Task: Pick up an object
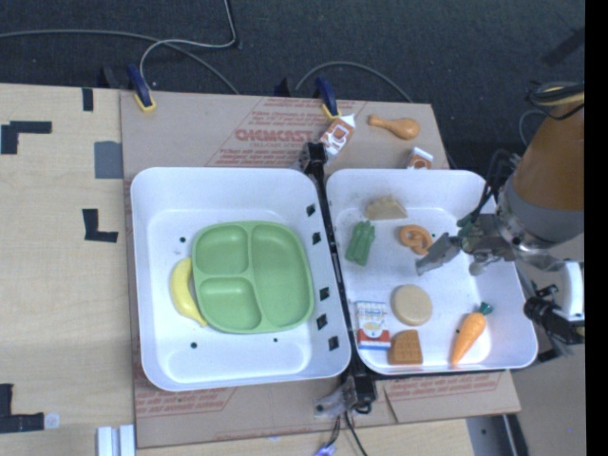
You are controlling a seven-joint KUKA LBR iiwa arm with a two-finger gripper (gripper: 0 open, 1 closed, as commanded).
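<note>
My claw (459,253) hangs over the right side of the right bin (494,183), reaching in from the right edge, with its two fingers spread wide apart and nothing between them. One finger (432,252) points left toward the middle of the bin, its tip just beside the small orange pretzel (414,238) but, as far as I can tell, not touching it; the other finger (487,259) sits nearer the bin's right wall. Around me in this bin lie the things I could pick: a tan wedge (386,208) near the back, a green block (361,242) to the left, a round cookie (412,304) below my claw, a carrot (468,336) at the front right, a brown toast slice (406,348) at the front, and a small carton (371,320) just left of it. The left bin (152,255) holds a green divided plate (253,276) with a banana (183,293) tucked against its left rim. Behind the bins, on the cardboard (256,136), lie a drumstick (394,125) and a small packet (335,136).
</note>
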